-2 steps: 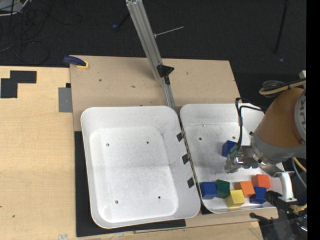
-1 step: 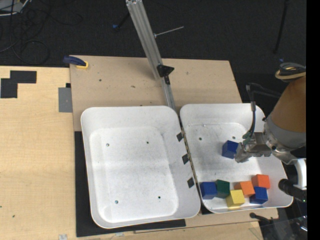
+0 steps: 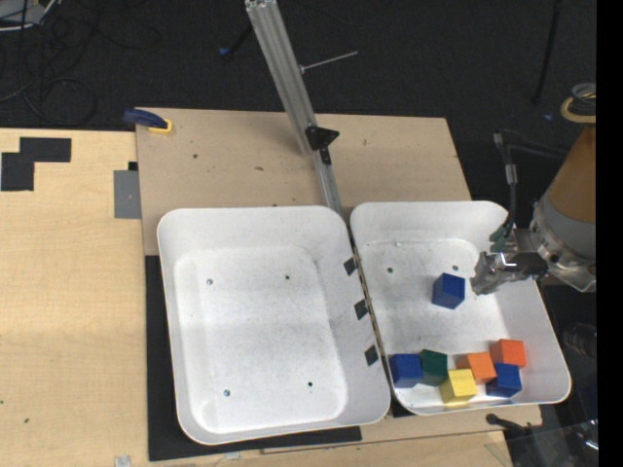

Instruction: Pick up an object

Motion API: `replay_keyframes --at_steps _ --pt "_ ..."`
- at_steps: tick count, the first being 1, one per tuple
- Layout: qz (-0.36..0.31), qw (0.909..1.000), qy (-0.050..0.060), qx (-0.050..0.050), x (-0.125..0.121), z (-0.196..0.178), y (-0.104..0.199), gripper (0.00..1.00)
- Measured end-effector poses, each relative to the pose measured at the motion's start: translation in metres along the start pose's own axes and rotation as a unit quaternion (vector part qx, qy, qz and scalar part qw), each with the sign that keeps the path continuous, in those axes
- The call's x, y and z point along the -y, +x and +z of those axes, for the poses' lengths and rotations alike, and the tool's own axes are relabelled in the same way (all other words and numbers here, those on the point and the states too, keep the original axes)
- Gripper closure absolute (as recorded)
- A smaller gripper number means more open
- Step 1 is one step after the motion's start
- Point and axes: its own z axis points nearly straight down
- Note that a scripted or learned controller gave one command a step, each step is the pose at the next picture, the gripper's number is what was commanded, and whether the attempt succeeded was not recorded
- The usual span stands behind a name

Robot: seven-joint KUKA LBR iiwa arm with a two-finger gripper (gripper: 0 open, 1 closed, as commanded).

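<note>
Reaching in over the right edge of the right-hand bin (image 3: 419, 224), the gripper (image 3: 487, 278) is hanging just beside a lone blue cube (image 3: 449, 291), and we are reading this as the approach step of the pick, with nothing lifted yet. We are seeing the cube lying by itself on the bin floor, roughly midway between the bin's far and near edges and a little toward its right side, apart from the gripper's tip rather than between its parts. Whether the gripper is spread or closed we cannot tell from this angle, as its dark metal end is blurring into one shape; we are seeing nothing in its hold. Along the bin's near edge, toward its near right corner, we are counting a huddle of other blocks: another blue cube (image 3: 405, 369), a green one (image 3: 433, 364), a yellow one (image 3: 458, 385), two orange ones (image 3: 481, 365) and a further blue one (image 3: 503, 379), packed close together. The left-hand bin (image 3: 195, 232) is lying alongside. In our judgement the next move is calling for a short shift toward the lone cube and a descent squarely over it, since it is offering more room for a grasp than the crowded blocks.
</note>
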Motion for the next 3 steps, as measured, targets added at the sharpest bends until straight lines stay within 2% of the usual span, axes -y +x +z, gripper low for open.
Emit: replay_keyframes --at_steps 1,3 --pt "-0.001 1.0 0.003 -0.001 -0.01 0.006 0.045 1.0" --pt "-0.002 1.0 0.005 -0.002 -0.004 0.01 0.161 1.0"
